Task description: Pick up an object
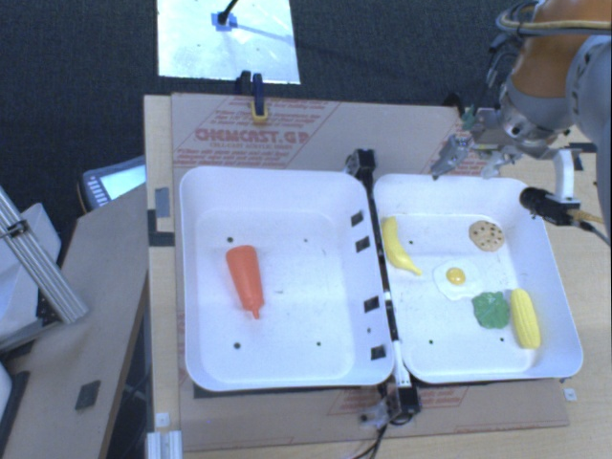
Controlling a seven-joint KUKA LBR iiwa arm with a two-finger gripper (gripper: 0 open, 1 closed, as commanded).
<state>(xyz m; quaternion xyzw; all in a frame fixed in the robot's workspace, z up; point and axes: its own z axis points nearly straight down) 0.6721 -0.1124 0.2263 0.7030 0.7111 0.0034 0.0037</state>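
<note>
Nearest the camera, in the right bin (570,352), a toy corn cob (524,317) is seen lying lengthwise near the right wall, with a green leafy piece (491,310) touching its left side. Just beyond them a fried egg (456,278) lies flat, and a banana (397,247) lies close to the divider (375,247) between the bins. A cookie (486,234) is set farther back, towards the right wall. In the left bin (287,194) an orange carrot (245,276) lies alone, well apart from the walls.

All of these are judged to be light, hollow plastic toys: stiff, smooth and probably slippery. No one object is named by the task. The carrot is judged the easiest to take, across its thicker upper half, since open floor is left on every side of it. The corn cob and banana could be taken across their narrow width at mid-length; the egg and cookie are flat and would offer the fingers little.

The bin floors are smooth white plastic, shallow-walled, so a nudged piece is likely to slide. The bins rest on a printed cardboard sheet (287,127) on the bench.

Farther back, the gripper (470,158) is held above the rear rim of the right bin, touching nothing; its fingers (446,164) appear to be spread apart, with nothing between them. Beyond the bench a pale square plate (227,27) lies on dark carpet (76,55).
</note>
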